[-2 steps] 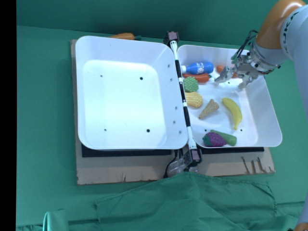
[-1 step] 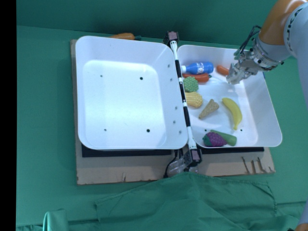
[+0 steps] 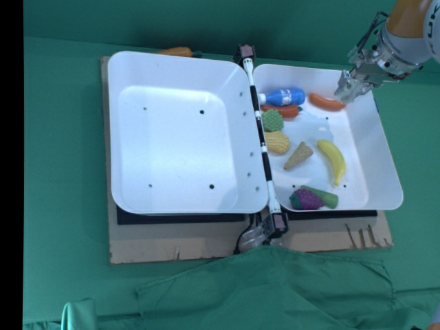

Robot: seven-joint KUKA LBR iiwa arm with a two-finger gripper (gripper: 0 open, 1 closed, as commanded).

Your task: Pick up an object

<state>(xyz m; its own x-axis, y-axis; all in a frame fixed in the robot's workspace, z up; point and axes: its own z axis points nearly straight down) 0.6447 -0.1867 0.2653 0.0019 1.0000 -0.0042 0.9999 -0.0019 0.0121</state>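
Currently: tool over the right bin's far corner

Tool [image 3: 346, 93]: hangs low at the far right corner of the right bin [image 3: 385, 150], on a grey arm [image 3: 402, 43] with an orange band, entering from the upper right. Whether its grip is released or clenched cannot be told; nothing is seen between its tips.

Sausage [image 3: 326, 102]: orange-red, lying just beside the tool, to its left, on the bin floor.

Bottle [image 3: 282, 97]: blue with white cap, on its side near the divider, resting over a red pepper [image 3: 285, 111].

Green fruit [image 3: 272, 120]: knobbly, just below the bottle. Corn [image 3: 277, 142]: yellow, directly under it, both close to the divider.

Cone [image 3: 298, 156]: tan, mid-bin. Banana [image 3: 333, 159]: yellow, to its right.

Grapes [image 3: 305, 199]: purple, at the near edge, touching a green cucumber [image 3: 323, 196].

Left bin [image 3: 120, 136]: white, shallow, beside the right one. An orange item [image 3: 174, 51] lies behind its far rim.

Table [image 3: 62, 150]: covered in green cloth, cardboard under both bins.
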